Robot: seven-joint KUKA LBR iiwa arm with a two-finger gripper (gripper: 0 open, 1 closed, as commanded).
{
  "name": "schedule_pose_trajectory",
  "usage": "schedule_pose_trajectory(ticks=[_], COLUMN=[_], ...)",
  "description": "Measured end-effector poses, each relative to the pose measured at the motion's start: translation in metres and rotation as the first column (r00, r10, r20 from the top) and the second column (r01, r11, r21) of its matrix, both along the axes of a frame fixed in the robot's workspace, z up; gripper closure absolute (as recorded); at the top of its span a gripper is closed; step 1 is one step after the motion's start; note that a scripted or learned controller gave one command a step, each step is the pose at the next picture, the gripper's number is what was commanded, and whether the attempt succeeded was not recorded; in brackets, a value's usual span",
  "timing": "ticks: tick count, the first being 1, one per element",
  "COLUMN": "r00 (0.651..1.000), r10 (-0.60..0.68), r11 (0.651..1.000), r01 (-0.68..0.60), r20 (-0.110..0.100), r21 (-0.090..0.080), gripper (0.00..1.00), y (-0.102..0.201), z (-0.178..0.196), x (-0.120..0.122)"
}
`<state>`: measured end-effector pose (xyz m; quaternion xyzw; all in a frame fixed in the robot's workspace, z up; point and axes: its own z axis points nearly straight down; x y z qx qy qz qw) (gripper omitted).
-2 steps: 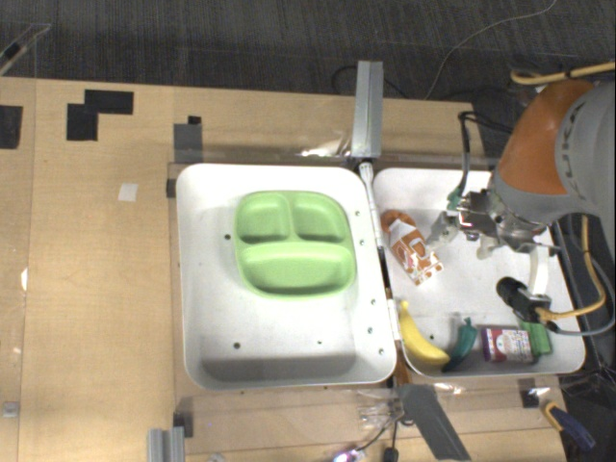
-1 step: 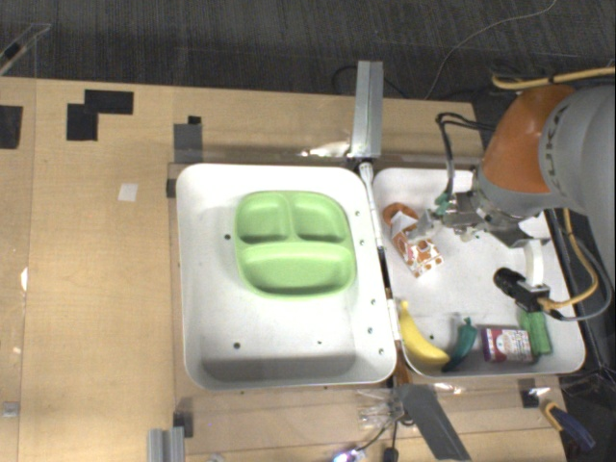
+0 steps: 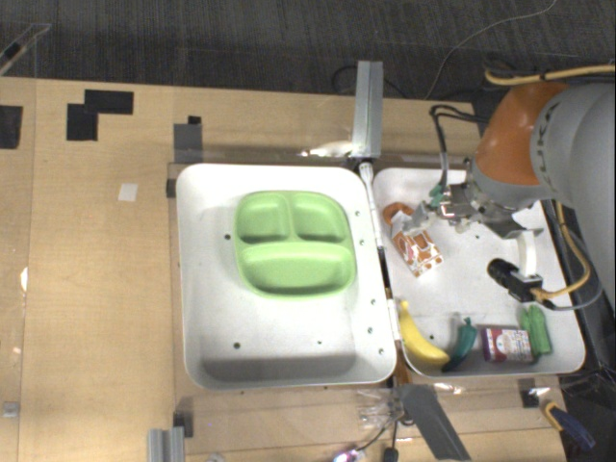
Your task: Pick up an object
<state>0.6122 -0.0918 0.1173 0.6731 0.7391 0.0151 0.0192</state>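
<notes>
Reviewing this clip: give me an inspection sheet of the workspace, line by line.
Surface: wooden bench bearing two white bins, left bin and right bin.
Job's things: banana, dark red can, green items and an orange-and-white packet in the right bin.
Clutter: green divided tray in the left bin.
Grippers: gripper low over the packet; grasp not discernible.
Cables: black cable looping by the wrist; thin wire on the floor.
Surroundings: dark carpet, black tape marks on the bench.
</notes>
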Motion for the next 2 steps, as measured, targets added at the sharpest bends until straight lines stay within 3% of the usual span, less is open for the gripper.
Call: schedule_pose_trajectory(ticks=[1, 2], r00=[1.000, 0.996], r10=[0.018, 0.090], r11=[1.000, 0.996], r01=[-0.018, -0.090], r20=[0.001, 0.015], r21=[-0.005, -0.014], gripper=[0.00, 0.00], y=[-0.0064, -0.0035], z=[-0.0005, -0.0007], x=[0.0145, 0.0125])
